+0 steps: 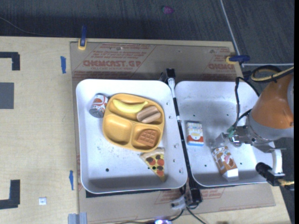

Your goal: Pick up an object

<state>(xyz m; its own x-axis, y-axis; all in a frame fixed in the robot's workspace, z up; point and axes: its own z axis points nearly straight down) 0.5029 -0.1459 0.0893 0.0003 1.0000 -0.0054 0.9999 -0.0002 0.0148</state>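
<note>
Two bins sit side by side on the tabletop. The left bin carries a yellow tray with a banana, a sausage and a waffle in its wells, a can touching its upper-left edge and a pizza slice just below its lower corner. The right bin has two loose things: a small carton standing near the middle, and a brown pouch lying tilted toward the lower right.

The arm comes in from the right, and its jaws hang just above the pouch's upper end, near the right of the carton. Whether they are wide or narrow I cannot tell; the wrist hides the tips.

The pouch looks like the target, being closest. To grip it well, the jaws should turn so they close across its narrow width, not along its length, and come down over its middle rather than its top end, where a pinch would likely tip or squirt it away. It lies flat, so the tips need to reach nearly to the bin floor. The carton is apart enough not to interfere, though the bin's lower rim is close to the pouch's far end. Lifting straight up keeps it clear of that rim.
</note>
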